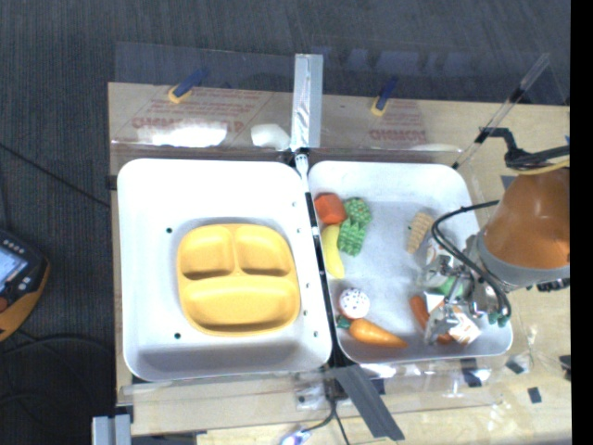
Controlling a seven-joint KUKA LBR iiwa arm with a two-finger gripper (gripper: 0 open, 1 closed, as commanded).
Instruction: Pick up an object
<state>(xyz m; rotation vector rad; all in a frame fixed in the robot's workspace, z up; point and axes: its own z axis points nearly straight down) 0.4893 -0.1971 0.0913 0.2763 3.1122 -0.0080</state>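
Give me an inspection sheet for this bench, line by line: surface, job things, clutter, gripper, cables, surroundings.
Surface: wooden bench bearing a left bin and a right bin.
Job things: in the right bin, carrot, green toy, yellow toy, red toy, white spotted ball, beige corn-like piece.
Clutter: yellow divided tray in the left bin.
Gripper: gripper low at the right bin's near right corner; finger state unclear.
Cables: black cable looping by the wrist.
Surroundings: dark carpet; a device at left.
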